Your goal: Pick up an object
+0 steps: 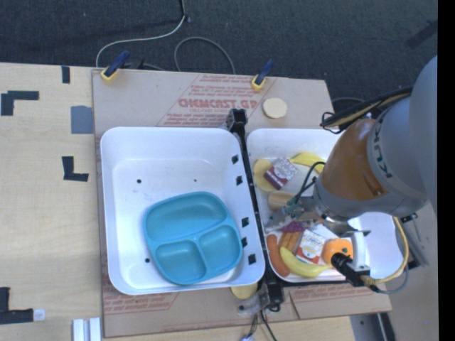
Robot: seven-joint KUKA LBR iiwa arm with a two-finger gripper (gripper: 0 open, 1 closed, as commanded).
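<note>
Starting nearest, at the right bin's (398,240) front wall: lying in a heap, one banana (304,266) with its long axis running left to right and both ends curving up, one orange carrot-like piece (277,256) touching its left end at a slant, one white packet (311,244) resting on top, and one orange ball (338,250) just beside that packet on the right. Hanging over the heap's far side, the arm (359,180), reaching in from the right and hiding the jaws; not being able to tell whether apart, together or clamped on anything. Judging from the wrist, probably pointing down near the purple scrap (288,226) and tan block (279,200) at its left, with the banana heap lying just nearward, so likely needing only a small shift toward the front wall before dropping. Sitting farther back in the same bin, apart from the heap: one yellow piece (264,170) with a second packet (284,169) leaning on it, and one more yellow fruit (307,159) partly behind the arm. Filling much of the left bin (121,155), one blue plate (193,236) with three compartments. Lying beyond on the counter (43,190), one wooden disc (274,108) and two clamps, yellow (114,69) and blue (262,71).
</note>
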